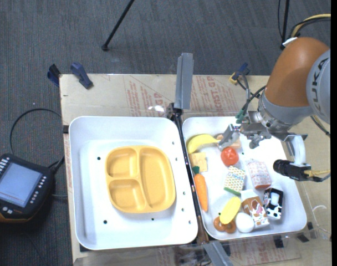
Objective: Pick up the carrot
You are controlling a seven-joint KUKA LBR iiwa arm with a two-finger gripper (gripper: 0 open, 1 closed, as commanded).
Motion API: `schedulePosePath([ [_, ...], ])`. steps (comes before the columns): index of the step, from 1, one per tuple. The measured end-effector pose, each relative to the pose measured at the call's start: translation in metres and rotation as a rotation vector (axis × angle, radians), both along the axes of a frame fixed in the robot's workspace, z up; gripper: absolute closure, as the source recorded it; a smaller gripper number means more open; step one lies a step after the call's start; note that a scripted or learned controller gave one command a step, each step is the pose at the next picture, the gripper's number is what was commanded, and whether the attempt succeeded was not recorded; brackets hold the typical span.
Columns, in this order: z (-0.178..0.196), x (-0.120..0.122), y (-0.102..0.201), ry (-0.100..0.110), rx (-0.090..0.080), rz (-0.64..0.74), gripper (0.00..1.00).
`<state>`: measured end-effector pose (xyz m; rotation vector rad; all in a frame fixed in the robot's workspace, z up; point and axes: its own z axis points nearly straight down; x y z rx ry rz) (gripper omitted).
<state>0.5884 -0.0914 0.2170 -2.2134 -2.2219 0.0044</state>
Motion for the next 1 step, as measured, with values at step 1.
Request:
schedulePosePath([
  [1, -0.0335, -0.0494, 0.0620, 0.005, 0.001, 0.057, 0.00],
])
